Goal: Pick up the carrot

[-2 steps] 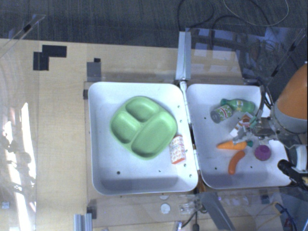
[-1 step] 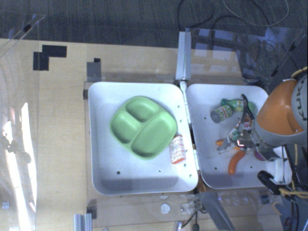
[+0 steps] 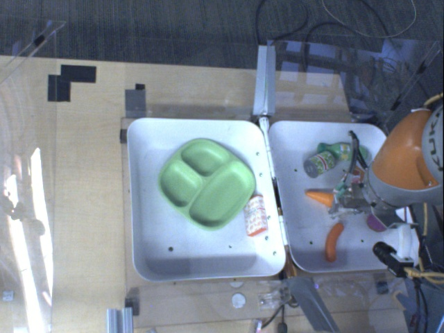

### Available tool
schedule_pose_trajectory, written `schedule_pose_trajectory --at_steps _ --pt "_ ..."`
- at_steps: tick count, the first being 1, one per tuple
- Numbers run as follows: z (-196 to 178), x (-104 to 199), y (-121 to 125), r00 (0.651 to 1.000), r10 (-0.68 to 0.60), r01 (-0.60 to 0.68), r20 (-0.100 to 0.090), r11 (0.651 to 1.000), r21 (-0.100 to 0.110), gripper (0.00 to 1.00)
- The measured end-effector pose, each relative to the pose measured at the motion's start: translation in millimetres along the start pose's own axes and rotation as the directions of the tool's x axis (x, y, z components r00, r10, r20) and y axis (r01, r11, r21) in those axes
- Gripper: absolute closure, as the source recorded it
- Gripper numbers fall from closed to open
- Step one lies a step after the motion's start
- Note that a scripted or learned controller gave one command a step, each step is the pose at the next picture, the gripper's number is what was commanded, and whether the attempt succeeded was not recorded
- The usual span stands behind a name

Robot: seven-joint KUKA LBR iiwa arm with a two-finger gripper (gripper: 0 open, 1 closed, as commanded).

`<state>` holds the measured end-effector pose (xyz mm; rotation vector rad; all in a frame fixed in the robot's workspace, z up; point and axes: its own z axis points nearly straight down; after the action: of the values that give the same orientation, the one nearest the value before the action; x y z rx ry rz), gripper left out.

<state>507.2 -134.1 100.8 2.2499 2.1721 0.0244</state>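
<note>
One carrot (image 3: 320,198) lies in the right bin (image 3: 298,186), touching the tool (image 3: 345,198), whose grip I cannot tell.

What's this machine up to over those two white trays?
A grey and orange robot arm reaches into the right bin, its tool down at the wide end of a carrot. Whether it has gripped the carrot can't be told. A green bottle and a sausage lie nearby. The left bin holds a green divided plate and a small bottle.
</note>
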Motion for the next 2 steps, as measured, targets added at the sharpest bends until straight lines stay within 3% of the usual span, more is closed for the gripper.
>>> schedule_pose_trajectory --at_steps 1,2 --pt "-104.5 27.9 92.4 0.993 0.116 -0.116 0.004 0.993 0.013 1.0" --pt "-104.3 28.0 92.4 0.993 0.116 -0.116 0.004 0.993 0.014 0.0"
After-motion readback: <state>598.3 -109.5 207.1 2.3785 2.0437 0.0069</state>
